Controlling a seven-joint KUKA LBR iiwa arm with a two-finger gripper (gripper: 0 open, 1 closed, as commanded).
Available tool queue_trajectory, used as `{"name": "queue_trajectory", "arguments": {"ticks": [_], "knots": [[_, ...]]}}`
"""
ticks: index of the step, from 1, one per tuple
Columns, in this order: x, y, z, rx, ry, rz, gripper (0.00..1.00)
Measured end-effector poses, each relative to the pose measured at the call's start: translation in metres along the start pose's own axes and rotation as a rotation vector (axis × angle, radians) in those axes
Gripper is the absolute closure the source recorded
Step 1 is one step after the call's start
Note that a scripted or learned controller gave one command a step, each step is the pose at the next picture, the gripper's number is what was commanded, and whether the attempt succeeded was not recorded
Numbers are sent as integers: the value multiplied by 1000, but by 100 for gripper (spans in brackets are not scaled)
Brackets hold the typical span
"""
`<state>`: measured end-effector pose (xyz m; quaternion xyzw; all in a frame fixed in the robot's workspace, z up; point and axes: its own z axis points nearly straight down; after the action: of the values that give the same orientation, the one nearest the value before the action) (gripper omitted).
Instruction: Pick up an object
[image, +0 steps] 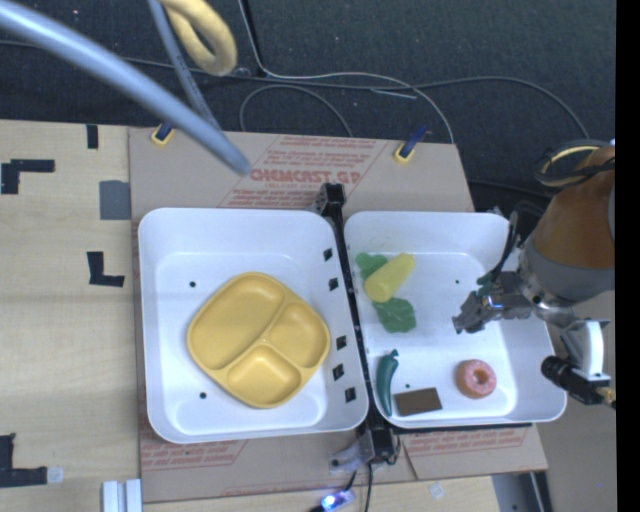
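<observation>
A yellow tray (259, 340) sits in the left bin (160, 300). In the right bin (500, 235), a yellow piece (389, 277) and green bits (397, 315) lie near the divider, with a brown block (417, 402) at the front edge. The donut (476, 379), round with no long axis, lies just front of the gripper (472, 318). Whether the claw is apart or together cannot be told.

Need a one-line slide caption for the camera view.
KUKA end effector hovers in right bin above pink donut; yellow divided plate in left bin.
</observation>
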<state>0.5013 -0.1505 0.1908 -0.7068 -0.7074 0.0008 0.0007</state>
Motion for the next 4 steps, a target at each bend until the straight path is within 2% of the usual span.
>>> {"name": "queue_trajectory", "arguments": {"ticks": [1, 2, 3, 4], "knots": [[0, 1, -16, 1, 1, -1, 100], [47, 14, -23, 3, 2, -6, 100], [103, 38, -13, 4, 2, -7, 100], [157, 63, -23, 2, 1, -7, 100]]}}
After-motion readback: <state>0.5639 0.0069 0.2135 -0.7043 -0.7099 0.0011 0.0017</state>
